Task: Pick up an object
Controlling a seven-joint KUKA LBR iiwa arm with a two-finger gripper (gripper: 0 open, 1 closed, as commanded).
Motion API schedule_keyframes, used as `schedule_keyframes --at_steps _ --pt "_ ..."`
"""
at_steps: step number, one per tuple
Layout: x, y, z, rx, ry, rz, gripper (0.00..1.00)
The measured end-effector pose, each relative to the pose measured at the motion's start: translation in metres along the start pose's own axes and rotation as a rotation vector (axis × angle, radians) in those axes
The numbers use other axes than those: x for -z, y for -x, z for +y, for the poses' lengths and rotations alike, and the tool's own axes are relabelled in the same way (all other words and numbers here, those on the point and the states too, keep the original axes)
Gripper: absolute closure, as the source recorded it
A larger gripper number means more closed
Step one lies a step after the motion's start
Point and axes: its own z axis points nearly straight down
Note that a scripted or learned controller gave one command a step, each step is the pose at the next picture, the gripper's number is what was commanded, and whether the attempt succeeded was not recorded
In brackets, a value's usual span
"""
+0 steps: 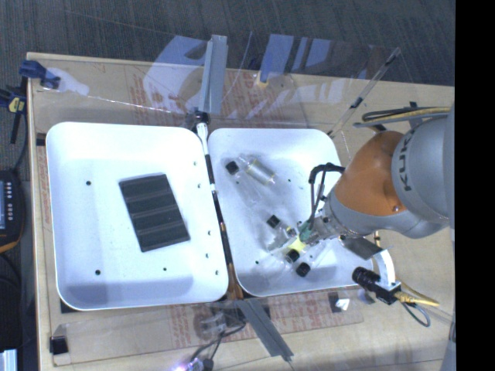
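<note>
My gripper (298,240) is low in the right bin (255,141), near its front right part, with the grey arm and orange band (370,185) reaching in from the right. A small yellow-green item (295,246) lies right at the gripper tip, and a small black piece (302,269) sits just in front of it. Another small black piece (273,222) lies a little to the left of the gripper. Farther back are a clear tube-like object (259,170) and a black cube (231,166). I cannot make out anything held.
The left bin (62,141) holds a dark ribbed rectangular pad (153,212) near its middle. A metal divider (215,207) runs between the two bins. Clear panels and a rod stand behind the bins at the back of the bench.
</note>
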Motion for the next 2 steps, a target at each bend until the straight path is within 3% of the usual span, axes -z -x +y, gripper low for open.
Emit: schedule_keyframes --at_steps 1,2 --pt "0.010 0.000 0.001 0.006 -0.001 0.000 1.00" --pt "0.118 -0.038 0.034 -0.082 0.003 -0.002 1.00"
